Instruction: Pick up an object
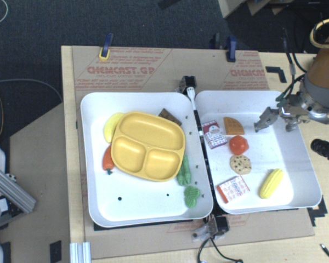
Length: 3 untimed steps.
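Presently: gripper [278, 121] over right bin [301, 163], fingers spread, grasping nothing; tomato [238, 144], cookie [240, 164], corn [271, 183] all unlifted; pick not yet begun.

A flat bench topped with tan cardboard printed in red lettering [153, 64] carries two shallow white plastic bins side by side, the left bin [93, 163] touching the right bin [301, 163]. A blue-and-yellow clamp [105, 48] and a dark blue clamp [231, 48] grip its far edge.

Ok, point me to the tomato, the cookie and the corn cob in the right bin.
tomato [238, 144], camera view, middle of its red top.
cookie [240, 164], camera view, centre of its face.
corn cob [271, 183], camera view, mid-length of the yellow cob.
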Each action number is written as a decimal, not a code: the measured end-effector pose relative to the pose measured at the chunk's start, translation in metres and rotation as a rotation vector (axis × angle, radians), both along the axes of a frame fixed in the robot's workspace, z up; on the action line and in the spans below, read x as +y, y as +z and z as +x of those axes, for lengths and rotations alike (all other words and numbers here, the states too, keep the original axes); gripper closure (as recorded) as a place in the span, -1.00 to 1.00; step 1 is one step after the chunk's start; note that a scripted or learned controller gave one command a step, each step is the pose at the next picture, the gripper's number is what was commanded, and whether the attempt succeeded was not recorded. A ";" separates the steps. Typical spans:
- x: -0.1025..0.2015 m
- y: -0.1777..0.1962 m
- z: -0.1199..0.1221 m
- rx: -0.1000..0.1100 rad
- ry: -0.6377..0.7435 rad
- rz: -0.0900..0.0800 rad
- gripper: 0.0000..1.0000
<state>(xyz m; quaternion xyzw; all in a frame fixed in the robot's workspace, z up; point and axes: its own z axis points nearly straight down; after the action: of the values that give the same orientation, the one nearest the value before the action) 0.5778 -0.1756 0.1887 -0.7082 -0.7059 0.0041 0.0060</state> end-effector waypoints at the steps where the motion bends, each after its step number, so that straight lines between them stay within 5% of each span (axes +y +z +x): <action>1: 0.000 0.009 0.003 -0.015 0.003 -0.003 -1.00; 3: 0.008 -0.106 0.002 -0.009 0.003 -0.001 -1.00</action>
<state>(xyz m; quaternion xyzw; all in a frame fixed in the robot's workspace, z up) 0.5795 -0.1680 0.0822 -0.7072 -0.7070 0.0011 0.0025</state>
